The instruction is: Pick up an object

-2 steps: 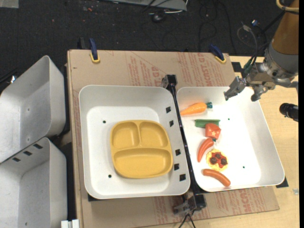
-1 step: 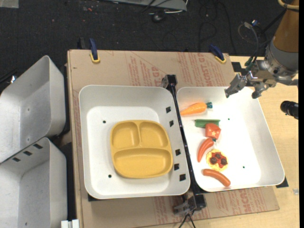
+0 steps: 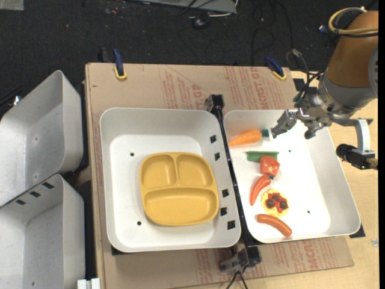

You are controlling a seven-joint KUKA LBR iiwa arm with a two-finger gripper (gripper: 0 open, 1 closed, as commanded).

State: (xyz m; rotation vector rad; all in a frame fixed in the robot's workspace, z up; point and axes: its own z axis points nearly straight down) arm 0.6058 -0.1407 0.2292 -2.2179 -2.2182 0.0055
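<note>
The toy carrot (image 3: 245, 138) is a short orange piece, tapered toward its left end, with a small green tip at its right end. It lies flat in the right bin (image 3: 337, 205), up near that bin's far left corner, pointing roughly sideways. The gripper (image 3: 296, 124) hangs just to the right of the carrot and a little farther back, over the bin's far edge. Its two dark fingers are spread apart with nothing between them, so it is released. The left finger comes down close to the carrot's green tip, though I cannot tell whether they touch.

Nearer than the gripper and to its left, the rest of the play food runs in a loose line down the right bin. A green piece (image 3: 261, 156) lies just below the carrot. A red piece (image 3: 269, 167) touches the green one. Next comes a curved red chili pepper (image 3: 258, 189), then a small pizza round with dark toppings (image 3: 276, 202), and finally a sausage (image 3: 274, 224) near the bin's front.

Well to the left of the gripper, the left bin (image 3: 117, 161) holds a yellow divided plate (image 3: 178, 188) with three compartments, sitting in the middle of the floor. Both bins rest side by side on the brown counter (image 3: 168, 86).
</note>
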